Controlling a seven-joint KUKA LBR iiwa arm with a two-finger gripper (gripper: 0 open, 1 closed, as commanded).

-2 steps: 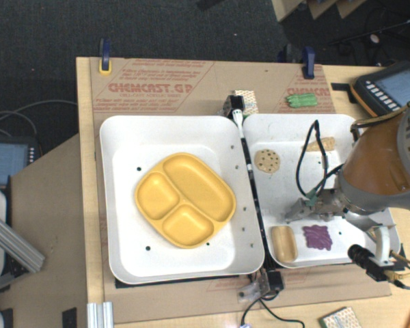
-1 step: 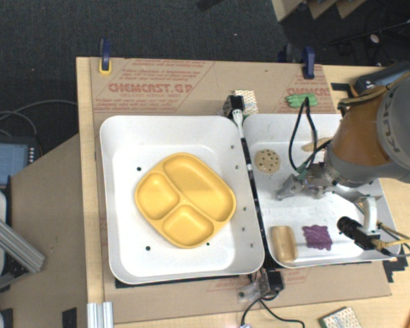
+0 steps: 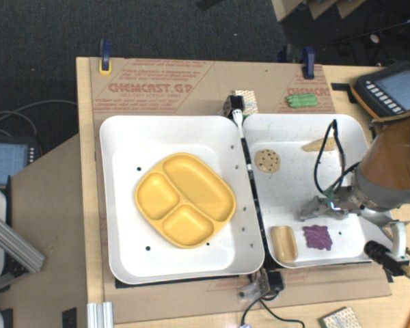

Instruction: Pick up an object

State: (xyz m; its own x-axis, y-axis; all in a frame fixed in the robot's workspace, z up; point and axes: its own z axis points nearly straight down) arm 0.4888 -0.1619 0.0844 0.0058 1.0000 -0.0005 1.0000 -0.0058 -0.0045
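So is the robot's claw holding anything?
Nothing is between the gripper's fingers. It sits in the right bin, just above the purple thing.

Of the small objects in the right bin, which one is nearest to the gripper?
The purple piece, just below the gripper. The tan bread-shaped object lies farther left in the corner, and the round cookie lies farther up.
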